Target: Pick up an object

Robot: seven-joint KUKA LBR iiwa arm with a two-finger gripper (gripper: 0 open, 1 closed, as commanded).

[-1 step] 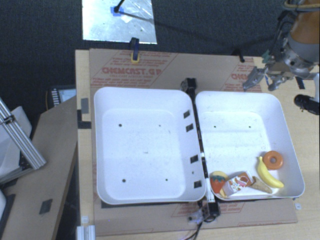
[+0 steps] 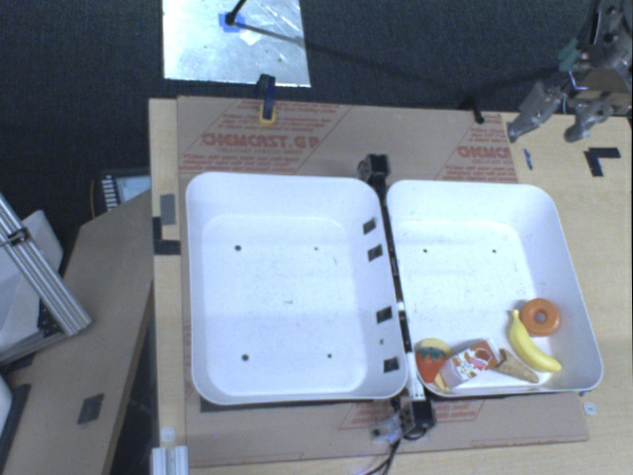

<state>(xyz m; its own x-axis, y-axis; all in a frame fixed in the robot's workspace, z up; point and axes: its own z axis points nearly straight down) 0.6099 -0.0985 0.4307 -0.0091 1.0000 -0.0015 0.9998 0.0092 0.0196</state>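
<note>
Gripper (image 2: 557, 115) hovers beyond the right bin (image 2: 554, 228), fingers apparently spread, nothing between them. Banana (image 2: 531, 343) lies well below-left in the near corner. Centre over it before descending; neighbours crowd it.

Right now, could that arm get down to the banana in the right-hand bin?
Probably yes. The end effector hangs above the bench beyond the right bin's far corner, and nothing lies over the banana. An orange ring touches it and the bin wall is close, so a clean grip may be awkward.
</note>
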